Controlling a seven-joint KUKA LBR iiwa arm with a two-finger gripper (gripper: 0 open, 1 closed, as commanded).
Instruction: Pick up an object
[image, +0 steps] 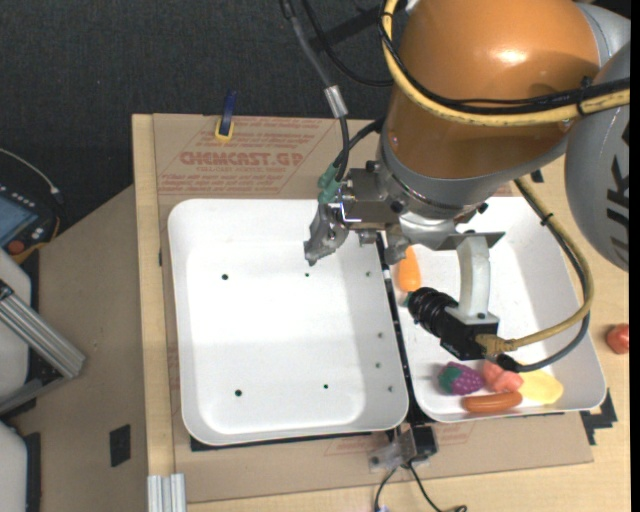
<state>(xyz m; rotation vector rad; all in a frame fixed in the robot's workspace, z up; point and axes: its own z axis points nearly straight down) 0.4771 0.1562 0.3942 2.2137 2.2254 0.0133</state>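
The arm (500, 90), grey with a large orange band, enters from the right and covers the far part of the right bin (575, 300). Its gripper (322, 245) hangs over the far right area of the left bin (200, 300), close to the wall between the two bins. The gripper points down and to the left. Whether it is open or closed cannot be determined at this angle, and no object is visible in its grasp.

The left bin shows a bare white floor with a few small dark dots.

The candidate objects lie in the right bin. An orange piece (408, 270) sits near the dividing wall, just beside the arm's black fitting. At the near end a cluster lies together: a purple grape bunch (460, 380), a pink piece (497, 375), a red sausage-shaped piece (490, 402) and a yellow piece (543, 388).

Both bins rest on a brown cardboard sheet (250, 150) on the tabletop.
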